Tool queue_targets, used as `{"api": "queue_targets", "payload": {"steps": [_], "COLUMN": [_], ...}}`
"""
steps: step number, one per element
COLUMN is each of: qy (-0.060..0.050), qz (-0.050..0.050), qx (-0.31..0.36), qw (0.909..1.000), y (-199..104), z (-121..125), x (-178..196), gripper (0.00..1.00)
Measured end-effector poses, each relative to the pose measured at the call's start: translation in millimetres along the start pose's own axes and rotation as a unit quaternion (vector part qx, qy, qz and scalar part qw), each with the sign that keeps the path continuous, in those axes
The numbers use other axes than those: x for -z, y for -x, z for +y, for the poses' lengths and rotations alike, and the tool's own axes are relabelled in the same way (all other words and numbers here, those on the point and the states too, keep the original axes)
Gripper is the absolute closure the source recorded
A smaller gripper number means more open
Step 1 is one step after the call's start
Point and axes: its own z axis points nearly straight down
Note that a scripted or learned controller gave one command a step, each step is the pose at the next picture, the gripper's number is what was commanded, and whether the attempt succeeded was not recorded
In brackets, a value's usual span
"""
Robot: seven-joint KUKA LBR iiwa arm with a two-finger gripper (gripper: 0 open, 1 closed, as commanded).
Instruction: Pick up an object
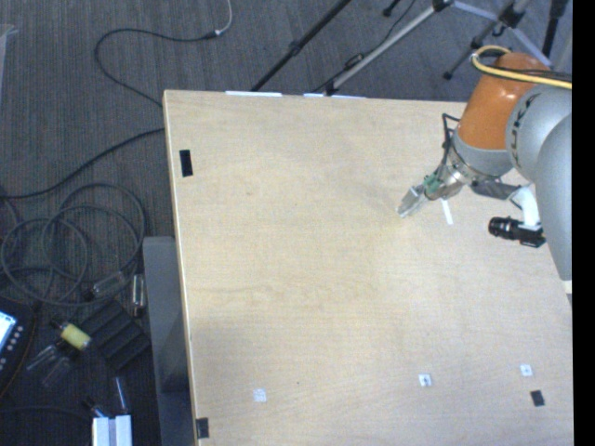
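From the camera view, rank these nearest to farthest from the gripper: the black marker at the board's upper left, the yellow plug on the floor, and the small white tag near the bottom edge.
From the gripper:
1. White tag, bottom of the board.
2. Black marker, upper left of the board.
3. Yellow plug, floor at far left.

We count 1 bench (307, 277), its top pale wood, and 1 arm (521, 133) with 1 tool (420, 196) over it. On the bench top we see 3 small black marks and 3 small white marks. On the floor we count 1 yellow plug (74, 336).
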Motion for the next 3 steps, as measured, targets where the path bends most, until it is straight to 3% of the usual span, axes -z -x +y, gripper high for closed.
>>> {"api": "queue_targets", "payload": {"steps": [1, 2, 3], "qy": [0.0, -0.001, 0.0], "qz": [-0.001, -0.001, 0.0], "qx": [-0.074, -0.036, -0.036], "qw": [0.9973, 0.9993, 0.9994], "y": [-16, -17, -17], "z": [5, -73, -72], "x": [27, -7, -7], "gripper": [1.0, 1.0, 0.0]}}
